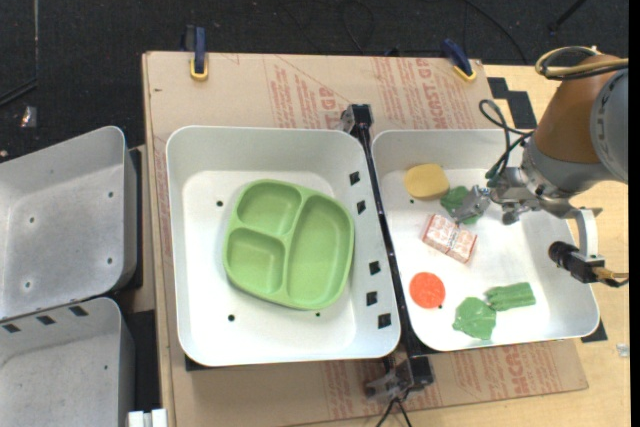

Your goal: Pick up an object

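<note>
The right bin (560, 300) holds several small objects. A yellow rounded piece (426, 180) lies near its back left. A small dark green piece (456, 200) sits just in front of it, right against the tip of my gripper (487, 199), which reaches in low from the right. A pink and white patterned block (449, 237) lies a little nearer the front, below the gripper. An orange-red disc (427, 290) and two light green pieces (474, 317) (511, 296) rest near the front wall. Contact with the dark green piece is unclear.
The left bin (190, 315) carries a light green divided plate (290, 243). A black divider (375, 215) runs between the bins. The grey arm with its orange band (570, 130) hangs over the right bin's right side. Grey trays (60, 215) sit off the bench at left.
</note>
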Robot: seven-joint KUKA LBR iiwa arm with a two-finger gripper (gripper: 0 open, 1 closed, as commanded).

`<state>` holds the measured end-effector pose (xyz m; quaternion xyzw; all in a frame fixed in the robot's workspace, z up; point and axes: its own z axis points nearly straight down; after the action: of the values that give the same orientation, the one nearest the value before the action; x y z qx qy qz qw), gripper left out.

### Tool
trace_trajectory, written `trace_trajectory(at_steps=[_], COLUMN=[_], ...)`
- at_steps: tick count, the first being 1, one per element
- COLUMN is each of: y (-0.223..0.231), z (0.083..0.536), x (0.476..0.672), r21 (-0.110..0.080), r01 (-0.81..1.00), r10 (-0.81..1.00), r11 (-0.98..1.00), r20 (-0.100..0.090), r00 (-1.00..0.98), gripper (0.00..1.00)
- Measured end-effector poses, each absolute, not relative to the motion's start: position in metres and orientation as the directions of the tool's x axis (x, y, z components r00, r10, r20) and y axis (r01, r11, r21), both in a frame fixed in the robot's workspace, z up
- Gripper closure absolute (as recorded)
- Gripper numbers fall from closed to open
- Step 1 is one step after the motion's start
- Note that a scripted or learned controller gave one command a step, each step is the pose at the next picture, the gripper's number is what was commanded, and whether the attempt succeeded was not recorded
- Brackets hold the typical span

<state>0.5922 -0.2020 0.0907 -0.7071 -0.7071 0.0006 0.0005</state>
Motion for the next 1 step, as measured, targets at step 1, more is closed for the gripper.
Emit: trace_trajectory(at_steps=[1], y=[-0.2021], z=[0.1028], x=[0.5928], r21=[0.001], r01=[1.0], r10=[1.0], r11=[0.0], r20=[-0.001], r00=[0.0], gripper=[1.0])
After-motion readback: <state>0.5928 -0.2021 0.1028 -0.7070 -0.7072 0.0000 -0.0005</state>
